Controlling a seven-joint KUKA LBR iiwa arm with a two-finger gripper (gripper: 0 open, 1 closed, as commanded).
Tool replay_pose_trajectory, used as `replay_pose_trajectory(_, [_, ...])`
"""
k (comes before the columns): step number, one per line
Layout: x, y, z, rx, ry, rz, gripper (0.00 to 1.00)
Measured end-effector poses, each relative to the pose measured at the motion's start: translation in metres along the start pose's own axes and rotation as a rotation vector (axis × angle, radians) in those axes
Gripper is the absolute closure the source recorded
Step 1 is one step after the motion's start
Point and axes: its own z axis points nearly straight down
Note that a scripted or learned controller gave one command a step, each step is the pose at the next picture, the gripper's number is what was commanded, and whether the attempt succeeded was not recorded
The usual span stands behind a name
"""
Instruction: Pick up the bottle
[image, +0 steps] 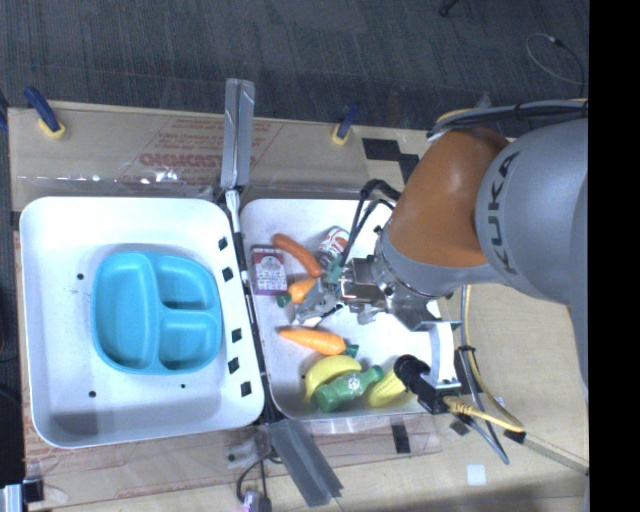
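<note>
The bottle is green with a label and lies on its side at the near edge of the right bin. A yellow banana touches it on the far side. My gripper hangs over the middle of the right bin, well above the bottle in the view and apart from it. A small orange piece sits right at the gripper's left side. Just below the gripper lies a carrot.
The right bin also holds a second carrot, a can, a maroon packet and a yellow item beside the bottle. A blue divided tray rests in the left bin.
</note>
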Motion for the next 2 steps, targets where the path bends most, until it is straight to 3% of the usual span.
replay_pose_trajectory(1, [0.000,0.000,0.000,0.000,0.000,0.000,0.00])
replay_pose_trajectory(2, [0.068,0.070,0.060,0.001,-0.002,-0.099,0.00])
